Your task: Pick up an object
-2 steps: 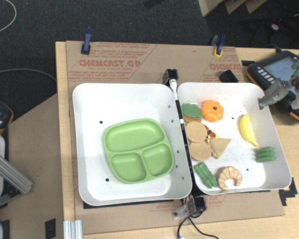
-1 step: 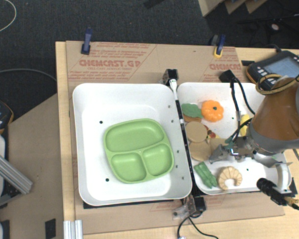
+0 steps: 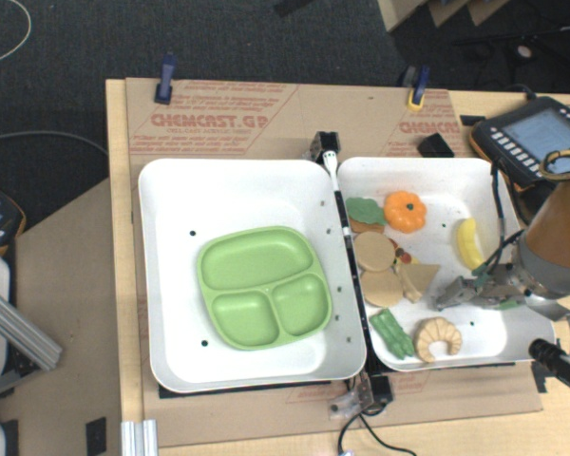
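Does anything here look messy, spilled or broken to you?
Nothing looks spilled or broken. The toy foods, such as the orange pumpkin, banana and croissant, lie jumbled close together in the right bin, while the green divided tray sits slightly askew in the left bin. The gripper sits low among the foods.

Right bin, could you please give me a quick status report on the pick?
Gripper low in right bin, nothing seen between fingers. Croissant, banana, orange pumpkin all lying loose. Toys crowded close; divided green plate sits in left bin.
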`<state>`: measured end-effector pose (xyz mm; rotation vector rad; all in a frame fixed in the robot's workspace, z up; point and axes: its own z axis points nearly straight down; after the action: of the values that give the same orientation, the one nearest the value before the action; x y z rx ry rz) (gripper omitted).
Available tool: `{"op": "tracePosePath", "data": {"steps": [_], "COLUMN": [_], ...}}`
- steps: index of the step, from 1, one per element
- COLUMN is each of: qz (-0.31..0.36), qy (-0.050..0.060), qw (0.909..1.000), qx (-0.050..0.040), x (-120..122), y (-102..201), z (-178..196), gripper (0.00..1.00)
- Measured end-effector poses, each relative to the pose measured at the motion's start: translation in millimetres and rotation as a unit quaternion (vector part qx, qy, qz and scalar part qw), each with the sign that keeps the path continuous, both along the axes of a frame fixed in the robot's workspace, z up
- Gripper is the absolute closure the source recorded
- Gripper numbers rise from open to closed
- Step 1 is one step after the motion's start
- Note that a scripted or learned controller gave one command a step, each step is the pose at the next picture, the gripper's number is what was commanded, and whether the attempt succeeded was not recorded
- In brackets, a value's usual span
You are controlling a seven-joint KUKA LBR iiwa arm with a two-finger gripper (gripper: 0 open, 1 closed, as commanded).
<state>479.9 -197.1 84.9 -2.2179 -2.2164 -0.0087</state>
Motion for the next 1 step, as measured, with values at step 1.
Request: {"op": "tracePosePath", "data": {"steps": [1], "qz": [0.003], "qy": [0.002], "qw": [1.0], "qx": [-0.002], "x": [-1.2], "y": [83.2], "z": [-0.6], "gripper": [0.0]}}
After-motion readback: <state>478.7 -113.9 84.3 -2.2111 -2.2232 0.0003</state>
